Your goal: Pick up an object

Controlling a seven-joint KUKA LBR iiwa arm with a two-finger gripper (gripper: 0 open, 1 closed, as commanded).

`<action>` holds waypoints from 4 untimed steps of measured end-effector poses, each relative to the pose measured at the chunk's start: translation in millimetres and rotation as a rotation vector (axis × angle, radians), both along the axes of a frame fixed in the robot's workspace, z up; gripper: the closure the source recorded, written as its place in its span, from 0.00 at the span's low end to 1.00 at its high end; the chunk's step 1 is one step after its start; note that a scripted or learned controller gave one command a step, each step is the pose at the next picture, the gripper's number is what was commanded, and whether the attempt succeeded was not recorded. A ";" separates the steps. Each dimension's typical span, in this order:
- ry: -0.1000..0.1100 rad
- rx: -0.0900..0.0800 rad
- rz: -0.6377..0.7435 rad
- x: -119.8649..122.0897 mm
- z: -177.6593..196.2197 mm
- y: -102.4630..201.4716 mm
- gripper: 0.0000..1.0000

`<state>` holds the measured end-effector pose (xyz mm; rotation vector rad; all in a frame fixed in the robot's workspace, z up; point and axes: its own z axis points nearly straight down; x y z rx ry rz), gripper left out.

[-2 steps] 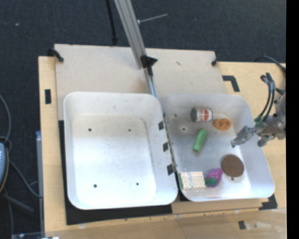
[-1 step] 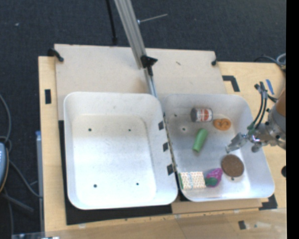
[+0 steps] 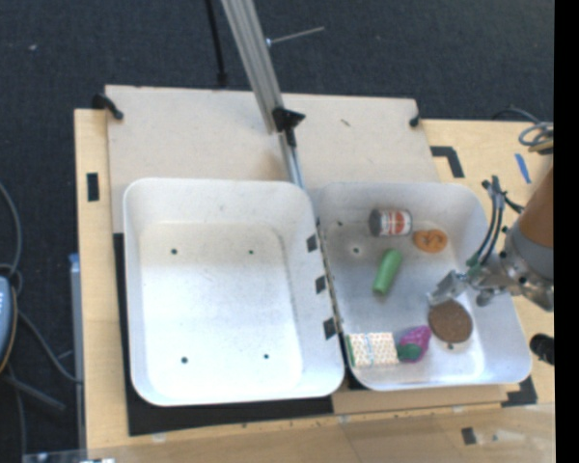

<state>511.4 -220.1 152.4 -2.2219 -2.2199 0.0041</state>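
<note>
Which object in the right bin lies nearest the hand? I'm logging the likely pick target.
The brown round disc, just below the hand. The green cylinder, orange piece, can and purple toy lie farther off.

grey arm with orange band, green cable

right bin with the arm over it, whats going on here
A grey robot arm reaches in from the right, its gripper low over the right bin, just above a brown disc. Nothing shows between its fingers, so no object has been picked up yet. Also lying in that bin are a small can, an orange piece, a green cylinder, a purple and green toy and a patterned block.
</note>
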 end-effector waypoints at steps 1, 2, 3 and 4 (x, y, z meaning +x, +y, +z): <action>-0.008 -0.002 -0.005 1.9 13.8 -1.5 1.00; -0.009 -0.002 -0.003 -2.2 59.3 -5.6 1.00; -0.009 -0.002 0.003 -0.7 92.8 -7.5 1.00; -0.005 0.000 0.007 0.8 86.9 37.8 1.00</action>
